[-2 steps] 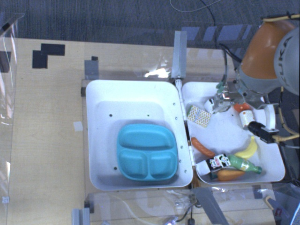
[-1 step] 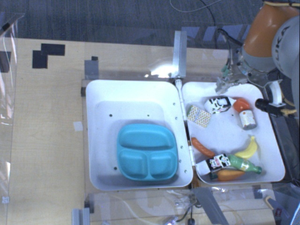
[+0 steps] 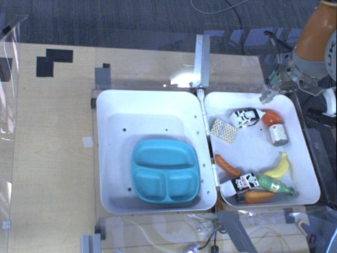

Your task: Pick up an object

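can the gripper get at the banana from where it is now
Probably yes. The gripper hangs over the right bin's far corner, and the banana lies bare-topped near the right wall, apart from the can and just clear of the green bottle.

A grey arm [image 3: 316,67] with a broad orange band [image 3: 316,33] above its wrist.

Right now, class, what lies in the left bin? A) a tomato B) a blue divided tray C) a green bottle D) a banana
B: the blue divided tray lies in the left bin, while the banana and green bottle are in the right bin.
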`<state>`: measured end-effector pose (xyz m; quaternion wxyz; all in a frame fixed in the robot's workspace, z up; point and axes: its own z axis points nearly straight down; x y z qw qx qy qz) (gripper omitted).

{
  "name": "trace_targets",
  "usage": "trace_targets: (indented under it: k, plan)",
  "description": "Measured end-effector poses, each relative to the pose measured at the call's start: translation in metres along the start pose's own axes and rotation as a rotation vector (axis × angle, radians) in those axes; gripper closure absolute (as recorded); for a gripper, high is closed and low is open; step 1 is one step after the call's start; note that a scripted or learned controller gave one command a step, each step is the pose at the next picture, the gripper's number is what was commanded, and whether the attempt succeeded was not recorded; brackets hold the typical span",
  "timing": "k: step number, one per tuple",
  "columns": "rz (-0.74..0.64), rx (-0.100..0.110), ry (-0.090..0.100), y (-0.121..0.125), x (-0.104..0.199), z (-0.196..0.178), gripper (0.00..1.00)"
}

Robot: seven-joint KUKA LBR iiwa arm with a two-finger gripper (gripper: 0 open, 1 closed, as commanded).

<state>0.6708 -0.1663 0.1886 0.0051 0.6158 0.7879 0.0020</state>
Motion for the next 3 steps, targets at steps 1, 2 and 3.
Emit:
trace_targets:
  k: [1, 2, 3]
  plan:
    - [-0.039, 0.004, 0.003, -0.016, 0.018, 0.019, 1.0]
    - [-0.111, 0.002, 0.003, -0.031, 0.058, 0.007, 1.0]
    - [-0.101, 0.002, 0.002, -0.063, 0.023, 0.0, 1.0]
